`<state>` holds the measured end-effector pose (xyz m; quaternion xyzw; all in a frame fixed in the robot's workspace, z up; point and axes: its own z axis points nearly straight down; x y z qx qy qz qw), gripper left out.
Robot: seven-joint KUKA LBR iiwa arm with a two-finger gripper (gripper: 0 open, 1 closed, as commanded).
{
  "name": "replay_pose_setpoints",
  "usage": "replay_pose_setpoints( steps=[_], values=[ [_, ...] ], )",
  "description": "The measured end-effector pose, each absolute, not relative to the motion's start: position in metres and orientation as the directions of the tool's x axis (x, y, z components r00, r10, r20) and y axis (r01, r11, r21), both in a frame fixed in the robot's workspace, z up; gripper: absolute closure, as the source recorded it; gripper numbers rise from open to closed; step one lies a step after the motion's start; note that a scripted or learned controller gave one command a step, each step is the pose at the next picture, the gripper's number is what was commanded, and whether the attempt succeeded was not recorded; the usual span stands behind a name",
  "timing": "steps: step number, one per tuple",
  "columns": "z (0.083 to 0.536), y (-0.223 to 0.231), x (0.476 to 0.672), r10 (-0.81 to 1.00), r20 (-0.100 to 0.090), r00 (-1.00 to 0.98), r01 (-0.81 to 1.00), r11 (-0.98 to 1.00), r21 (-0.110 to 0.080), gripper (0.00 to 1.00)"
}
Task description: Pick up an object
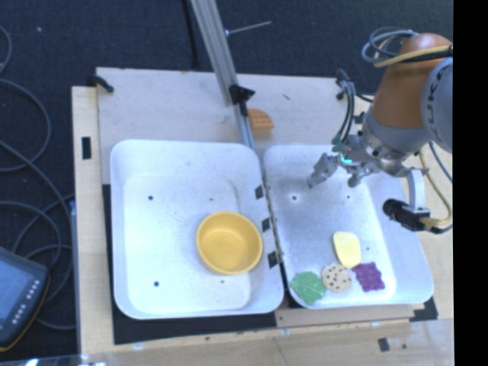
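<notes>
The right bin [396, 280] holds the likely targets — a pale yellow piece [346, 248], a purple piece [370, 276], a green piece [308, 287] and a cookie [335, 277], clustered at its near edge. The gripper [338, 172] hovers above the bin's far end, fingers spread and holding nothing — apparently poised to descend.

Bins [130, 204]: two, white, side by side. Bowls [229, 242]: one, yellow, in the left bin. Small items in the right bin: four, namely one yellow piece [347, 248], one purple piece [370, 276], one cookie [335, 278], one green piece [308, 287]. Orange objects [260, 120] on the bench behind the bins: one. Metal rails [217, 52]: one. Arms [404, 90]: one. Grippers [339, 172]: one.
</notes>
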<state>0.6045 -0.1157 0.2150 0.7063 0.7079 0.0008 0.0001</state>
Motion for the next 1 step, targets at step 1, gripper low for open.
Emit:
replay_pose_setpoints(
  steps=[1],
  values=[
    [0.1697, -0.1103, 0.6035, 1.000, -0.002, 0.000, 1.000, 0.000, -0.004, 0.00]
  ],
)
